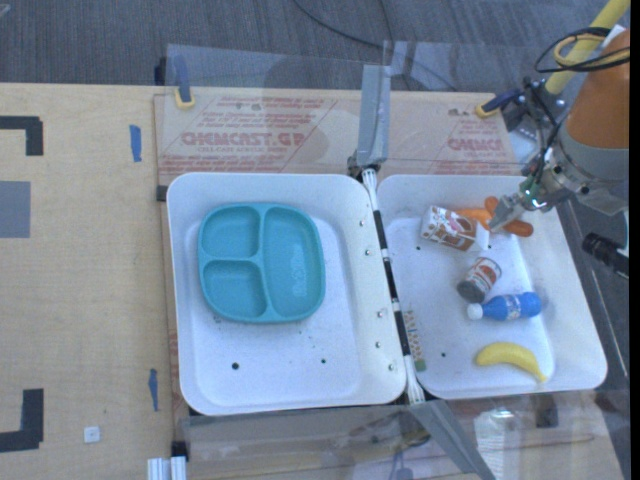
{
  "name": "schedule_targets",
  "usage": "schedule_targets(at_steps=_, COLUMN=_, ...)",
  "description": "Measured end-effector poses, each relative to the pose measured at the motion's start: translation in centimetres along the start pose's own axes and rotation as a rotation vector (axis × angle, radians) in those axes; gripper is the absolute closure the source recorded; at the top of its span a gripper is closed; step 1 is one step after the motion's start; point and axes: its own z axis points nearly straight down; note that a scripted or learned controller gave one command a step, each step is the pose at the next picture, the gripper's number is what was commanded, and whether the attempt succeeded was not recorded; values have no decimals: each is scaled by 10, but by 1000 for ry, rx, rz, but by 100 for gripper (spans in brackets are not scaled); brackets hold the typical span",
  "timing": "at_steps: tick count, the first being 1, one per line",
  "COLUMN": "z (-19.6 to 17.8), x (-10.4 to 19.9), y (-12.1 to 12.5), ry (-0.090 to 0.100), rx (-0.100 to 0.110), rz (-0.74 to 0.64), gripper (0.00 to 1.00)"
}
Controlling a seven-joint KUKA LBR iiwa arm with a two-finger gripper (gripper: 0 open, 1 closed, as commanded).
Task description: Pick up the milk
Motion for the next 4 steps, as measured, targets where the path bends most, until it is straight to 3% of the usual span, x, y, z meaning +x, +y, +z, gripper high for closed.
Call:
schedule_targets(at_steps=1, z=1, x=0, y=0, ry=1, rx=1, rz=0, gripper=0)
schedule_targets(at_steps=2, z=88, x=-41, y=-17, ry=3, rx=-1, rz=101, gripper=0)
schedule_targets(at_steps=3, z=96, x=26, y=-96, ry=3, rx=1, rz=107, gripper=0)
schedule_targets(at_steps=4, z=30, x=-20, y=-42, ry=1, rx=5, rz=427, gripper=0)
